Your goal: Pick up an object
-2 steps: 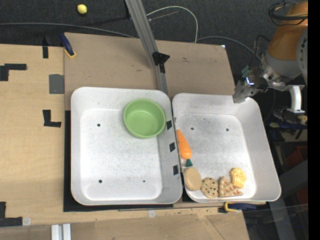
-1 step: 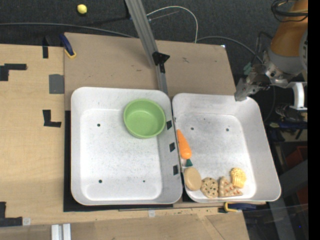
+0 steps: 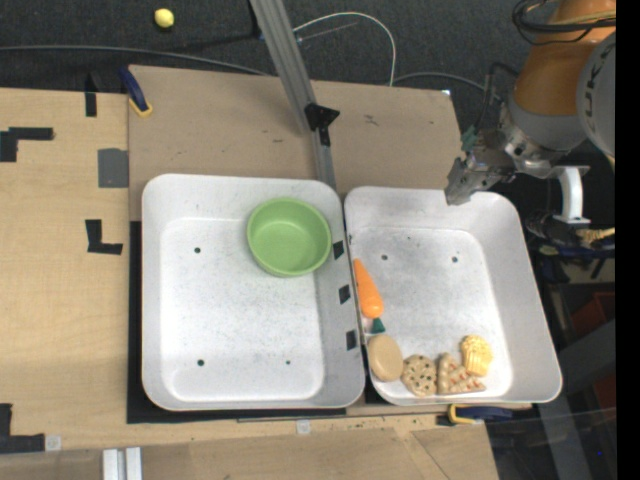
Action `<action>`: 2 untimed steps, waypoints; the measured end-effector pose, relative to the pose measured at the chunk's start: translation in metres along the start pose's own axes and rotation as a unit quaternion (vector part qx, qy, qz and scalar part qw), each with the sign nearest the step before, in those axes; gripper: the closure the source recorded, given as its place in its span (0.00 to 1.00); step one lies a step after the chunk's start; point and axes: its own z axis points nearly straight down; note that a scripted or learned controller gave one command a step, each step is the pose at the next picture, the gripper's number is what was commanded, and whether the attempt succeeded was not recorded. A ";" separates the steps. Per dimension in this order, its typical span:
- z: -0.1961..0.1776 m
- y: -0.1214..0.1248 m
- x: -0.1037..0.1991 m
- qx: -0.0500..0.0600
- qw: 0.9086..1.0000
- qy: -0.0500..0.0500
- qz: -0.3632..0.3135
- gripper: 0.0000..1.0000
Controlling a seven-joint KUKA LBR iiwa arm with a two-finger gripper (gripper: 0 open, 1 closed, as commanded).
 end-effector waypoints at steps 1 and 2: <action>0.007 -0.004 0.047 0.001 1.000 0.000 0.000 1.00; 0.017 -0.012 0.097 0.001 1.000 0.000 0.000 1.00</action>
